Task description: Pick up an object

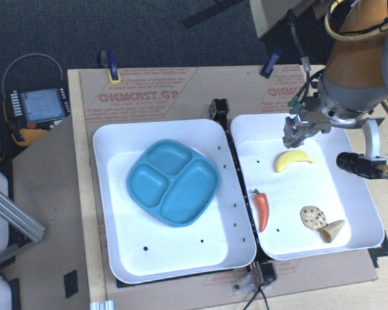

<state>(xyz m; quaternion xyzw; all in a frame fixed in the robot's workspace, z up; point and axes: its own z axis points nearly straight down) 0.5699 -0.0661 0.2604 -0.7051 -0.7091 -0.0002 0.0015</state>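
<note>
From the camera view, my gripper (295,134) hangs above the right bin (360,239); I cannot tell its state. The banana (293,159) lies just below it, unlifted. I judge the pick not yet made; descent, grasp and lift remain.

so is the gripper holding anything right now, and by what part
Nothing is held. The gripper hangs just above the banana, which lies on the right bin floor with nothing between the fingers.
</note>
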